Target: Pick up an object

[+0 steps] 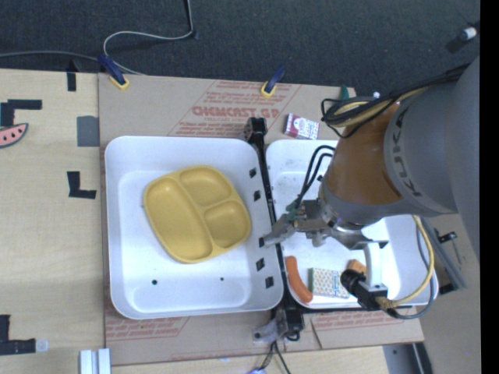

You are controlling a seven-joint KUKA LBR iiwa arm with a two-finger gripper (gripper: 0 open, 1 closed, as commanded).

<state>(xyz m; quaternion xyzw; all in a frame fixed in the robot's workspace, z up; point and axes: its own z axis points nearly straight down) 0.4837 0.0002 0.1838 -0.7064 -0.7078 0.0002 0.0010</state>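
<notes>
A small purple packet (300,126) lies on the cardboard sheet (226,109) behind the bins, yellow clamps (273,84) gripping its far edge

Hot dog (298,279): orange-red, lying flat, right bin at 7 o'clock.
Packet (328,284): small, green-white, flat, just beside it at 3 o'clock.

One fixed camera above the bench (54,209), looking down at a slant, both white bins in frame, left bin (125,209) seen whole, right bin (292,158) largely covered by the arm (405,154) entering from the right, dark floor along the top
</notes>
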